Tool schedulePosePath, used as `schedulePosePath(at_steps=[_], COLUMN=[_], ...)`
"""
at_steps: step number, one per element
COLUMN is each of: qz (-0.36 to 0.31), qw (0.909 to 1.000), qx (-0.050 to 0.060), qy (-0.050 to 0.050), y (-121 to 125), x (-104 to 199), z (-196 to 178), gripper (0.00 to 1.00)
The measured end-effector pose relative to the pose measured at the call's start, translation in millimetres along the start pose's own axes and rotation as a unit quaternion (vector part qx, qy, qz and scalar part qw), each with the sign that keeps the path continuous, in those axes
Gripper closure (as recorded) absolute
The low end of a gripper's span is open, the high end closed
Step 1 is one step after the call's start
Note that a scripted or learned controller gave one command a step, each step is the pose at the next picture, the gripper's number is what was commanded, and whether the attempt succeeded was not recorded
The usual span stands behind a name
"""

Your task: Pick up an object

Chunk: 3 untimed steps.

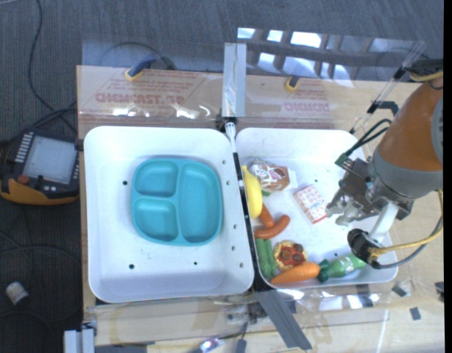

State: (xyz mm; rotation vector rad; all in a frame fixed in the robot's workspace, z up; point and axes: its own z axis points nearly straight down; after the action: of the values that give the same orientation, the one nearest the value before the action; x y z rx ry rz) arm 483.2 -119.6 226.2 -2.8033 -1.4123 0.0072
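Note:
The right bin holds several toy foods. A yellow banana lies along its left wall, with a wrapped snack beside it. A pink-and-white packet rests near the middle. Lower down are a red sausage, a green cucumber, a pizza slice, an orange carrot and a green bottle. My gripper hangs over the right side of this bin, just right of the packet and above the bottle. Nothing shows in its grasp.
The left bin carries a teal divided plate. A ridge separates the two bins. A black hose and yellow cable loop off the wrist over the right bin's lower right corner. A handheld pendant lies on the floor at left.

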Motion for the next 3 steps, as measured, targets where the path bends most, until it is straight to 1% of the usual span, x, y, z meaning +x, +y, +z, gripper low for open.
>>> schedulePosePath(at_steps=[1, 2, 3], qz=[0.09, 0.122, 0.039], qw=[0.996, 0.9925, 0.9992], qx=[0.0, -0.002, -0.002], qy=[0.0, 0.0, -0.001], y=[-8.3, -31.8, 26.7], x=[12.3, 44.0, 18.7], z=[-13.8, -62.6, -66.6], gripper=[1.0, 1.0, 1.0])
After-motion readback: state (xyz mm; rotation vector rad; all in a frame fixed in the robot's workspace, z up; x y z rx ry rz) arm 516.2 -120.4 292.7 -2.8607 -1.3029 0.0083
